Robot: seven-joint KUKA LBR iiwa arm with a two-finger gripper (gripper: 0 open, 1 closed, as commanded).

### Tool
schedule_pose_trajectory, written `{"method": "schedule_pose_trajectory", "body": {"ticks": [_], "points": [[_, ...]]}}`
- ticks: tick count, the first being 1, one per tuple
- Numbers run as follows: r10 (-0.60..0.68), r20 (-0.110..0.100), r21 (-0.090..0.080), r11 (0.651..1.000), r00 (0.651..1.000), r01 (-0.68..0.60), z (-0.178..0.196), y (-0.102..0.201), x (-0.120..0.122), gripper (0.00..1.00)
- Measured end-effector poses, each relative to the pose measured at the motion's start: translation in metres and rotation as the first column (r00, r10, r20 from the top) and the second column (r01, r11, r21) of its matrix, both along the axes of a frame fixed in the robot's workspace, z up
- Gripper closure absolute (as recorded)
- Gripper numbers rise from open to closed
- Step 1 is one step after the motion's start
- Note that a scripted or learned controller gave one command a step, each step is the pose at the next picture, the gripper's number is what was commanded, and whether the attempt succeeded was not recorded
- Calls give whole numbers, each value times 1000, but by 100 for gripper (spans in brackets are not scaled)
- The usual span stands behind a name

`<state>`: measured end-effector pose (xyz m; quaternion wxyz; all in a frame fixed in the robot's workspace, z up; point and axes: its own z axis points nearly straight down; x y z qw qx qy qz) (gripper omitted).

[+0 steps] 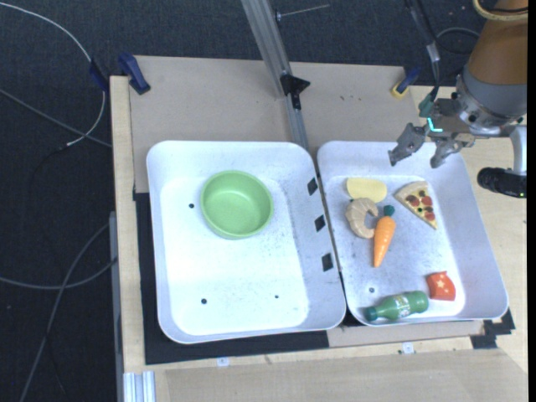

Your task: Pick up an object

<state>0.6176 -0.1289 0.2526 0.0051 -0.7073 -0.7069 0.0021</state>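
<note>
Green bottle (pixel 397 306) at the right bin's (pixel 484 262) near edge, with red piece (pixel 441 286), carrot (pixel 383 237) and pizza slice (pixel 418 203), all lie ungrasped; gripper (pixel 423 150) hovers above the far rim, fingers spread, holding nothing, so the pick appears not yet begun.

I log a wooden bench (pixel 218 99) on dark carpet (pixel 59 141), bearing two shallow white bins side by side. The left bin (pixel 226 308) and right bin (pixel 477 233) touch along their inner rims, where I see three black clips (pixel 319 223). A grey metal post (pixel 266 32) crosses the bench's far edge at a slant. I note blue clamps (pixel 132 74) at the far corners and thin cables (pixel 50 48) on the carpet at left.
</note>
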Motion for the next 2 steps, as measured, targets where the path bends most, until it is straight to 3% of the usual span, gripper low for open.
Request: {"method": "schedule_pose_trajectory", "body": {"ticks": [1, 2], "points": [[0, 5, -1, 1000, 1000, 0, 3, 0, 1, 0], [-1, -1, 0, 1000, 1000, 1, -39, -2, -1, 0]]}}
